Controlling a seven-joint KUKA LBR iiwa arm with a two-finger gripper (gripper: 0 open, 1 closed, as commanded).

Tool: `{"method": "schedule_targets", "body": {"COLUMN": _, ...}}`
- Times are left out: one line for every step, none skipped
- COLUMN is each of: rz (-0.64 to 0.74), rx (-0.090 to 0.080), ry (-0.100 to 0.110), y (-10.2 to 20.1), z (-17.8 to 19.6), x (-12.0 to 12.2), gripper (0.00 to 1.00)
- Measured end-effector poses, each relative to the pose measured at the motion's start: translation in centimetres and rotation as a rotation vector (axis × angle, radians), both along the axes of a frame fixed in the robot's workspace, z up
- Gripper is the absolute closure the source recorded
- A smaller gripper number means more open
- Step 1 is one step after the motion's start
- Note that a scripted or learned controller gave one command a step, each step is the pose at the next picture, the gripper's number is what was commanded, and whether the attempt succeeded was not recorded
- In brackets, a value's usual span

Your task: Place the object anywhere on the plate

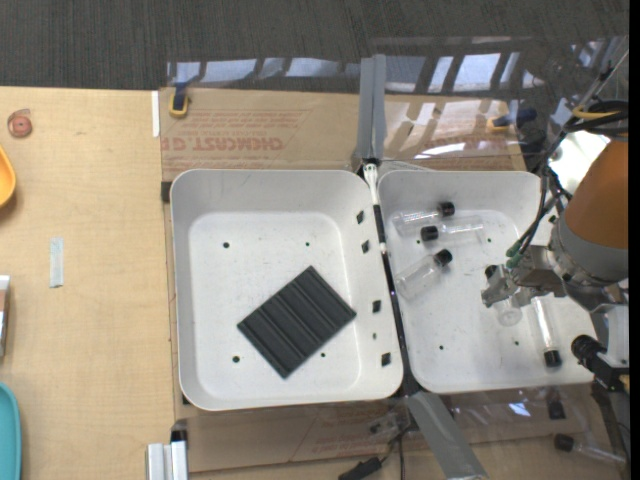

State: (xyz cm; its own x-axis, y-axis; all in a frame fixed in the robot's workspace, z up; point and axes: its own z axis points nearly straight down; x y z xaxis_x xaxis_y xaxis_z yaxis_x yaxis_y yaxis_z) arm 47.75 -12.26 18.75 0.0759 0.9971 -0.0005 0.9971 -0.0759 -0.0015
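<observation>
Over the right bin (470, 373), end effector (507, 293) sat low among clear vials (425, 276) — grip state I couldn't tell. Pick step; next, carry one to the dark plate (297, 321) — left bin (200, 298).

Cardboard sheet (300, 133) lies under my two white bins, reversed print along its far edge, yellow clamp (179, 105) at its far-left corner. Wooden bench (90, 298) to the left: small round pinkish disc (19, 124) near its far edge, short grey strip (56, 263) mid-surface. Orange item (5, 180) and teal item (8, 436) cut off at the left edge, can't identify either. Dark carpet (250, 13) beyond the bench.
</observation>
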Motion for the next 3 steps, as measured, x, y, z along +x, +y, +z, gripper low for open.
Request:
{"method": "schedule_targets", "body": {"rz": 0.147, "rx": -0.001, "ry": 0.001, "y": 5.8, "z": 3.9, "x": 3.5, "gripper": 1.00}}
{"method": "schedule_targets", "body": {"rz": 0.521, "rx": 0.000, "ry": 0.001, "y": 12.9, "z": 0.3, "x": 8.1, "gripper": 1.00}}
{"method": "schedule_targets", "body": {"rz": 0.552, "rx": 0.000, "ry": 0.003, "y": 21.2, "z": 0.3, "x": 2.6, "gripper": 1.00}}
